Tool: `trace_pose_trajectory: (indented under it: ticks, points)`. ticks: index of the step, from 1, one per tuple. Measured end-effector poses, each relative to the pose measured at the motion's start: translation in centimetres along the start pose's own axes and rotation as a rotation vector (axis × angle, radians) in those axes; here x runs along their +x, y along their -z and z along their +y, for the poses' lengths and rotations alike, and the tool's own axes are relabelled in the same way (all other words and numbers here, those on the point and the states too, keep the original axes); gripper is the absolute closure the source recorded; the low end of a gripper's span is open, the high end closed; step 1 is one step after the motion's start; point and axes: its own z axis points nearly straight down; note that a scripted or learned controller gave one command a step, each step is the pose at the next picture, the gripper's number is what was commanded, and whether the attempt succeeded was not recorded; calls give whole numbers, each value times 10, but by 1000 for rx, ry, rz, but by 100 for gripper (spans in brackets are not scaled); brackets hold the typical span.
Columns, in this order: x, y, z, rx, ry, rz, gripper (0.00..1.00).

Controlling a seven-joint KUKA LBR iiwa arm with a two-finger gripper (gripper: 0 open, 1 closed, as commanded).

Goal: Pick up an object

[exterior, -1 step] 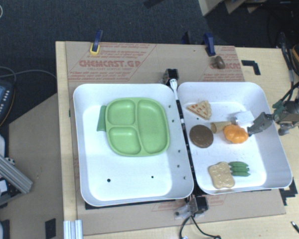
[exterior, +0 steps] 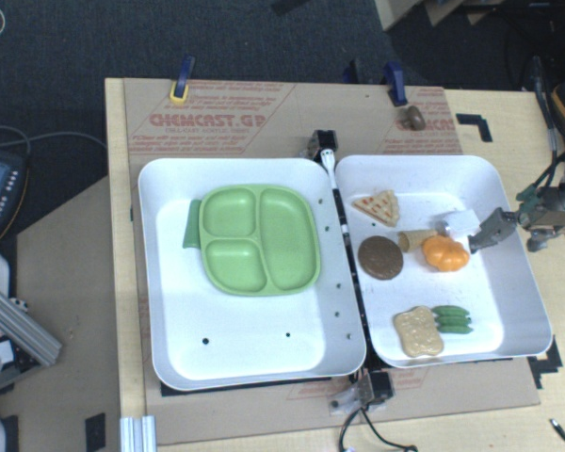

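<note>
From above, my gripper (exterior: 485, 234) comes in low from the right over the right bin (exterior: 508, 295), its tip just beside the orange (exterior: 445, 253), the likeliest thing to pick. I can't tell how my gripper is set, and nothing shows in its grasp. The food is spread apart, probably so each piece can be reached alone: a sandwich wedge (exterior: 378, 207) at the back, a brown disc (exterior: 380, 257) beside the divider, toast (exterior: 418, 331) touching the green beans (exterior: 453, 319) in front. The left bin (exterior: 245, 347) holds a green tray (exterior: 258, 238). The board (exterior: 264, 111) behind reads "CHEMCAST" in red, repeated faintly on the right
</note>
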Motion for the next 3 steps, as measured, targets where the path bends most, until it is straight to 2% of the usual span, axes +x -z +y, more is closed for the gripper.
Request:
trace_pose_trajectory:
  ticks: [1, 2, 3]
  points:
    - [-2, -50, 9, 7, 0, 3, 0]
    - [5, -111, 3, 9, 0, 4, 0]
    - [-3, -166, -5, 8, -1, 3, 0]
